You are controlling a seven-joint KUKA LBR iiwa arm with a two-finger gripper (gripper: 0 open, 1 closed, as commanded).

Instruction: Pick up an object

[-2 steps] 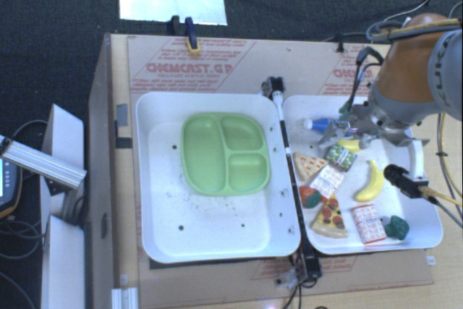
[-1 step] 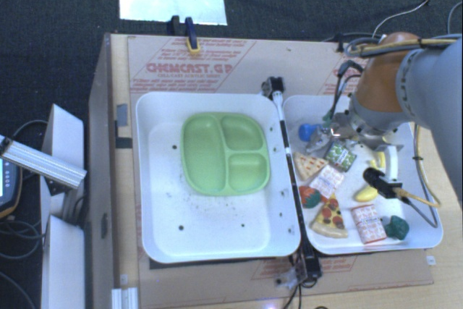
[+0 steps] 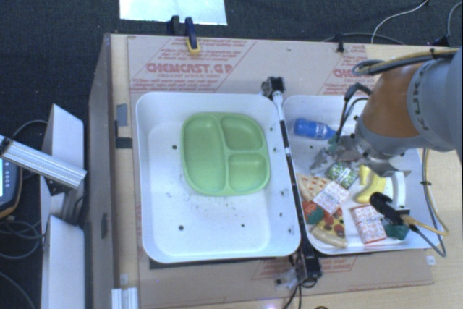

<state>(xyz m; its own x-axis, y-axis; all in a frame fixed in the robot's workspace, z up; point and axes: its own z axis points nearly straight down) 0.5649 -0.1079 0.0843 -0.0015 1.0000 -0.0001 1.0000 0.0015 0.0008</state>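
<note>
My gripper (image 3: 333,153) is low inside the right bin (image 3: 300,110), near its middle. It hangs just above a green patterned packet (image 3: 339,172). A blue bottle (image 3: 312,129) lies on its side a little up and left of the gripper. A yellow piece (image 3: 364,181) sits right of the packet, partly under the wrist. Nothing is visibly gripped.
The front of the right bin is crowded: a pizza-slice toy (image 3: 311,187), a white and red card (image 3: 331,196), a second card (image 3: 367,223), another slice (image 3: 329,229) and a teal piece (image 3: 396,231). The left bin (image 3: 163,228) holds a green divided plate (image 3: 224,153).
</note>
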